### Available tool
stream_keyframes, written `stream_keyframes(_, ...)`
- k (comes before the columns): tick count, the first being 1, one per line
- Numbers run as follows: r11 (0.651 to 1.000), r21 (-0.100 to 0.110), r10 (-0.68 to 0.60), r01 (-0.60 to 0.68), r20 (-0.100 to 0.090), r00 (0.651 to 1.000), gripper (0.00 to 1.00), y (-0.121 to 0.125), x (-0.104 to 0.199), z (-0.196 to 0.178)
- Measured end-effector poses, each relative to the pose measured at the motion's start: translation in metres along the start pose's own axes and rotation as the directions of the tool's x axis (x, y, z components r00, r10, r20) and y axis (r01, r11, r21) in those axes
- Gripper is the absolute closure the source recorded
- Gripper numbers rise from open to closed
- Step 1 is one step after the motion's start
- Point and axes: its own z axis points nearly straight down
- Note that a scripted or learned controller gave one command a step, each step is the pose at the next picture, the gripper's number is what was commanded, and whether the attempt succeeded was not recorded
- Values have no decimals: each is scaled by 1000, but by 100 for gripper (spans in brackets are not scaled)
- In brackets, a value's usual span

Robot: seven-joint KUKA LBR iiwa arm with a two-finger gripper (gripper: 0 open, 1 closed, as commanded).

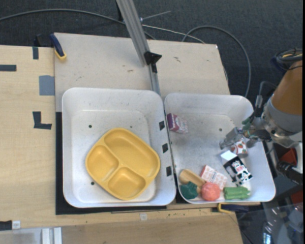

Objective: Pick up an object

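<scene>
A: We log the claw (233,139) low over the right bin (203,103), near its right wall, hanging from the grey arm with the orange band (290,93). Fingers look grey and blurred; we cannot tell whether they are apart or together, and we see nothing between them.

B: Agreed. Nearest item?

A: A small white and orange object (240,147), just below and right of the claw, touching or nearly so; we cannot tell which. Just under that, a black-and-white box (237,170), tilted.

B: Farther down from the claw, we note the cluster along the bin's near edge: a pink-patterned packet (213,175), a tan block (191,177), a dark green piece (189,190), a pink-red ball (211,191) and a green vegetable-like toy (236,192).

A: The ball sits between the dark green piece and the green toy, close to both.

B: Left and slightly up from the claw, well apart, a small purple and white carton (178,122) by the bin's left wall.

A: Beyond that, well left, the left bin (71,136) bears a yellow divided tray (122,162), three compartments, nothing in them.
</scene>
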Motion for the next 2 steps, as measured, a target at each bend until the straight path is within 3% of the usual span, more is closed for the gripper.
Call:
stream_keyframes(1, 1000, 0, 0, 0, 0, 1000, 0, 0, 0, 0)
stream_keyframes(2, 1000, 6, 2, -2, 0, 1000, 0, 0, -3, 64)
